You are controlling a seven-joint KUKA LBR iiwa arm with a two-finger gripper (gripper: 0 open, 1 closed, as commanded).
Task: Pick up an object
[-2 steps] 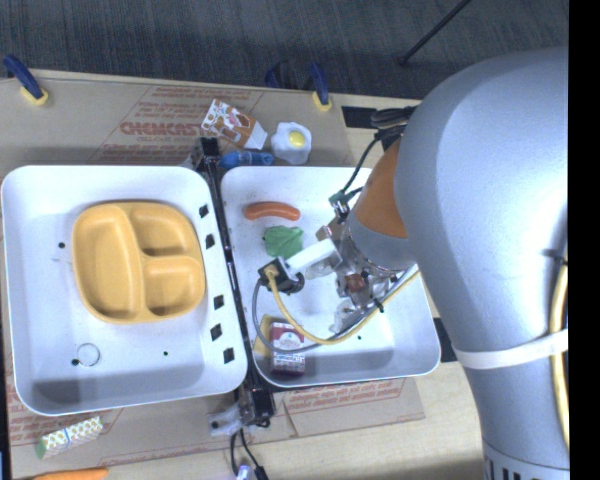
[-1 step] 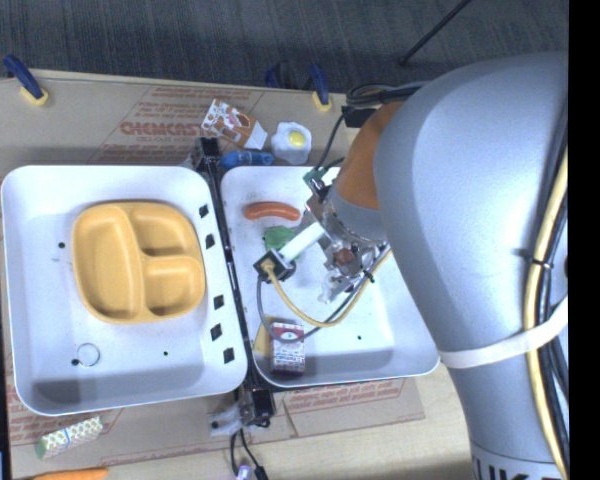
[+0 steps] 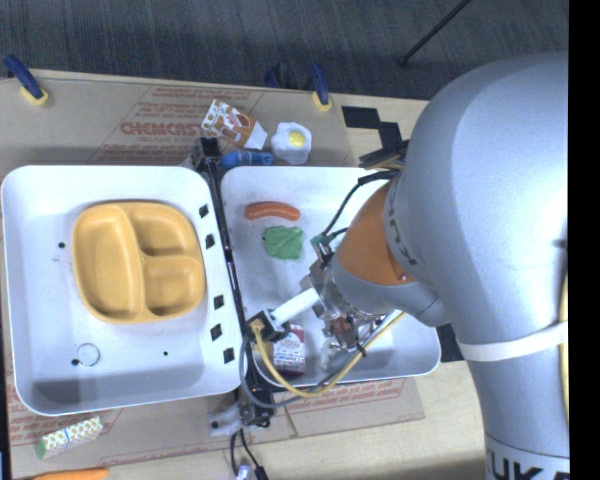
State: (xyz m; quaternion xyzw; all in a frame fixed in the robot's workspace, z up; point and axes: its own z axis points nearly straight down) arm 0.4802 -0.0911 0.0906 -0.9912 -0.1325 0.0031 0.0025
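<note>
Sitting in the left bin (image 3: 40, 268), a yellow divided tray (image 3: 138, 260); the right bin (image 3: 410, 353) holds a sausage (image 3: 272, 211), a green piece (image 3: 284, 241) and a dark packet (image 3: 289, 351), with the arm bent low, gripper (image 3: 330, 343) beside that packet, grip impossible to read

My arm (image 3: 500, 198): smooth grey casing, satin sheen. 2 white bins (image 3: 30, 268): glossy moulded plastic. Yellow tray (image 3: 140, 260): smooth plastic, soft shine. Bench sheet (image 3: 160, 118): matt printed cardboard. Floor (image 3: 180, 18): rough carpet.
</note>
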